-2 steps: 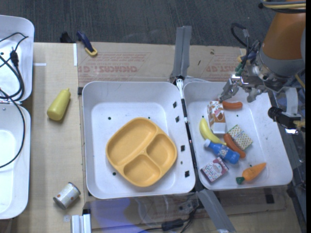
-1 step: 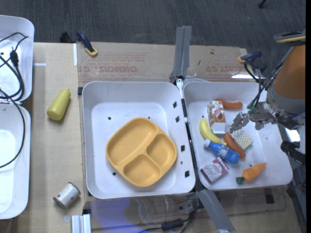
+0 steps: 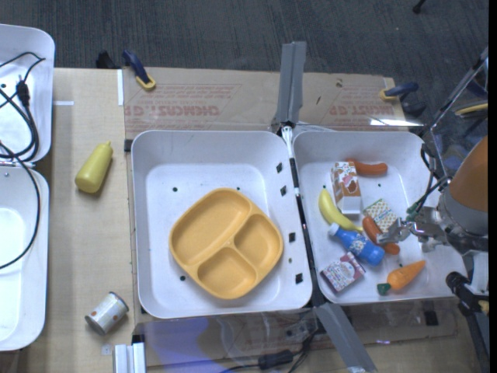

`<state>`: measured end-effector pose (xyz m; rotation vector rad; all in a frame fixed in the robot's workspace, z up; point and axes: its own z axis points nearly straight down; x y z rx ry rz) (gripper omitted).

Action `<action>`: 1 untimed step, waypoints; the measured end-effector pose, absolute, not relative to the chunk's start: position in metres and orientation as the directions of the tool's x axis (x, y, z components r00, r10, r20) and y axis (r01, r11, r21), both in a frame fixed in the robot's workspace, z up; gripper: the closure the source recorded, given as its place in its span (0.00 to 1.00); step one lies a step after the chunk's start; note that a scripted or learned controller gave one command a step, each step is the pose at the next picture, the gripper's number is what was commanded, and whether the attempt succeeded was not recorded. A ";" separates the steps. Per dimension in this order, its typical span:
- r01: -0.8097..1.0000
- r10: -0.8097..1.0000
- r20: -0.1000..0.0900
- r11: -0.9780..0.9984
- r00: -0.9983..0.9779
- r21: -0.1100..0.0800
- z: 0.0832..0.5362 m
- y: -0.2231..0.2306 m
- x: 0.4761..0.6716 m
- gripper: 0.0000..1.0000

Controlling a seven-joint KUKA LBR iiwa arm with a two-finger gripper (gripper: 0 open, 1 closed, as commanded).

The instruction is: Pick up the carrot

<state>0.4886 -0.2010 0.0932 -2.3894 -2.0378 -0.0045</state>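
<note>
Right bin (image 3: pixel 311 208): carrot (image 3: pixel 406 275) just below tool (image 3: pixel 404 230), apart.

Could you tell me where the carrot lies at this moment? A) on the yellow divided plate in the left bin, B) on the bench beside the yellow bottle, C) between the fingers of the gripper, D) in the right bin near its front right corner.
D: the carrot lies on the floor of the right bin near its front right corner, just right of the blue bottle, with the gripper above it.
</note>
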 end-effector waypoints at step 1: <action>0.977 0.977 0.013 -0.214 0.214 -0.005 0.093 -0.204 0.496 0.00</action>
